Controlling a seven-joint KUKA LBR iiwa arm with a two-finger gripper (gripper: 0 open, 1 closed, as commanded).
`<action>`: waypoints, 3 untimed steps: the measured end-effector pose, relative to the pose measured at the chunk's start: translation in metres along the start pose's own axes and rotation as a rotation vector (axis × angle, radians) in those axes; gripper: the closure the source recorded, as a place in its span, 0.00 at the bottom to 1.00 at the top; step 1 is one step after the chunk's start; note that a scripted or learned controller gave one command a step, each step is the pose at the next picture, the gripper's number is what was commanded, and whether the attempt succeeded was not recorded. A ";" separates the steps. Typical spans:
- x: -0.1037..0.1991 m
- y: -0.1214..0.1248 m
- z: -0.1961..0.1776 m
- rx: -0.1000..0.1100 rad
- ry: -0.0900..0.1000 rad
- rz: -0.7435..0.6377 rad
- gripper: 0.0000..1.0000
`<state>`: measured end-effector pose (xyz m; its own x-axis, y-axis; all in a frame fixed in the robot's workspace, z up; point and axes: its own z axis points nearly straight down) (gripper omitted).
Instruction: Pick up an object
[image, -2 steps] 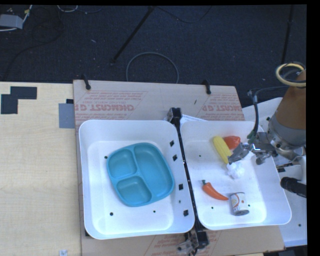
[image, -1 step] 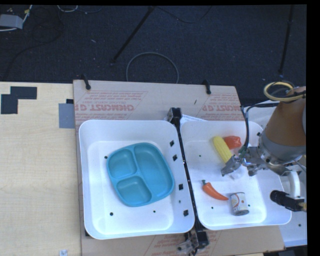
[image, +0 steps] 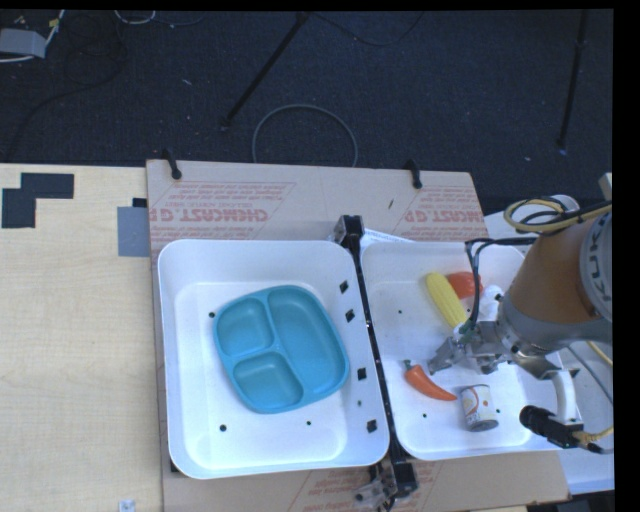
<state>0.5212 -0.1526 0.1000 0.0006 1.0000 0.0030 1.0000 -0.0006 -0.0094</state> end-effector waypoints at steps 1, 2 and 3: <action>-0.002 0.001 -0.013 -0.004 -0.001 0.006 1.00; -0.004 0.004 -0.076 -0.013 -0.004 -0.002 1.00; -0.008 0.006 -0.119 -0.012 -0.004 -0.001 1.00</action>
<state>0.5283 -0.1609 0.2188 -0.0005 1.0000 -0.0007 1.0000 0.0005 0.0024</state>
